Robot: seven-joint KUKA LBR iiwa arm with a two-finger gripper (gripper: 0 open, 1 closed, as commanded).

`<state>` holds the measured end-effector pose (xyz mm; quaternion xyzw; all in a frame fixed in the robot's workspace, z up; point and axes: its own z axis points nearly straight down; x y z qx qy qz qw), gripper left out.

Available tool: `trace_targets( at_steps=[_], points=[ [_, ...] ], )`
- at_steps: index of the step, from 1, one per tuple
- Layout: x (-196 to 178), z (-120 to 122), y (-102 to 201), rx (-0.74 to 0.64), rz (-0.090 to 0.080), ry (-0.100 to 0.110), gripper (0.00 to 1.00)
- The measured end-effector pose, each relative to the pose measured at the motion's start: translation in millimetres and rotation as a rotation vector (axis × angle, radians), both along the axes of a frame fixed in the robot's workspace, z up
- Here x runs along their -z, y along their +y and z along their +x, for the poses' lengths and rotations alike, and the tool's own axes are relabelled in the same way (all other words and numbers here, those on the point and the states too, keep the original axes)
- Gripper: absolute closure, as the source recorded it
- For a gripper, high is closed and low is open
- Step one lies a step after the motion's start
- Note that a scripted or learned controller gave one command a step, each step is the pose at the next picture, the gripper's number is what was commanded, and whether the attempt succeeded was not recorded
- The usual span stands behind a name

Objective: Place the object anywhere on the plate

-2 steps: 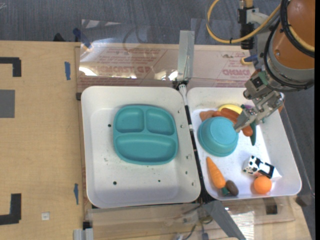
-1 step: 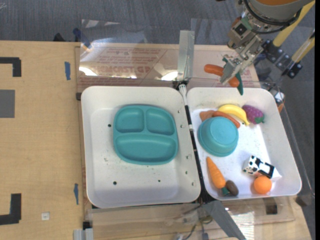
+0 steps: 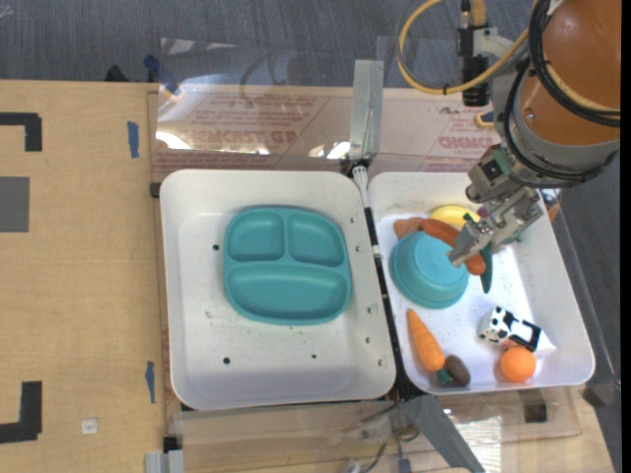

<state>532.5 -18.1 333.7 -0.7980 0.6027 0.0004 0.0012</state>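
From the overhead camera, the plate [image 3: 287, 265], a teal divided tray, lies alone in the left bin [image 3: 187, 294], so any of its three wells is free to take a thing. All the loose things crowd the right bin [image 3: 567, 294]: a teal bowl [image 3: 430, 269], a carrot [image 3: 426, 341] with a dark lump at its tip, an orange ball [image 3: 517, 364], a black-and-white cow toy [image 3: 510, 329], a yellow piece [image 3: 452, 215] and an orange-red piece [image 3: 419, 228] behind the bowl. The gripper [image 3: 471, 247] hangs low at the bowl's right rim, over a reddish thing there, likely because the program is trying a pick. Whether it is wide, narrow or holding anything I cannot tell. Nothing is on the plate yet.
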Motion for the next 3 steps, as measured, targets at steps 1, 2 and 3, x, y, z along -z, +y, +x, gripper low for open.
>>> trace_targets(
  at_steps=[1,2,3],
  points=[
    [31,89,-59,-0.172,0.002,-0.001,1.00],
    [74,135,-84,-0.380,0.002,-0.003,1.00],
    [57,0,-116,-0.608,-0.002,0.000,1.00]
  ],
)
